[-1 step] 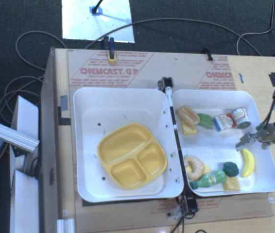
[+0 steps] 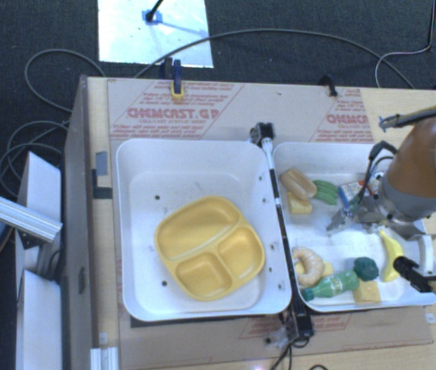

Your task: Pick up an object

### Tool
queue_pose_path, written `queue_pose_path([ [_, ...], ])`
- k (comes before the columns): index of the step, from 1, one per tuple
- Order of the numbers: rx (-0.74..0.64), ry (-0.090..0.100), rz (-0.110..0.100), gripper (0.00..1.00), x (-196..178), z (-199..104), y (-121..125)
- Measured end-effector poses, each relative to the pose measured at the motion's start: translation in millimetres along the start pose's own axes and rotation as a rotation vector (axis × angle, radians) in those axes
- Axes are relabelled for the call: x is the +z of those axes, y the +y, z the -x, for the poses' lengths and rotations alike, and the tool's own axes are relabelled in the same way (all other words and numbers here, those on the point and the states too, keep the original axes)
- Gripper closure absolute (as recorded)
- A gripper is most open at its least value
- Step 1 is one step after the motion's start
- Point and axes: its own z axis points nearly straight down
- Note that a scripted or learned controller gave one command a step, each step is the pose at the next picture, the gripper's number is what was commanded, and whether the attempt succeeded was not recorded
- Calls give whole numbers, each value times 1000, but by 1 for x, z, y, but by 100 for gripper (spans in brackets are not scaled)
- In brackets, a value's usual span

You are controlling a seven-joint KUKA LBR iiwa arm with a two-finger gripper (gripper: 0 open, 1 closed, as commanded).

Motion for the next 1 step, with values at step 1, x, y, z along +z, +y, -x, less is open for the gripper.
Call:
queue_pose_path([
  [1,-1,1,1,0,-27,-63,57],
])
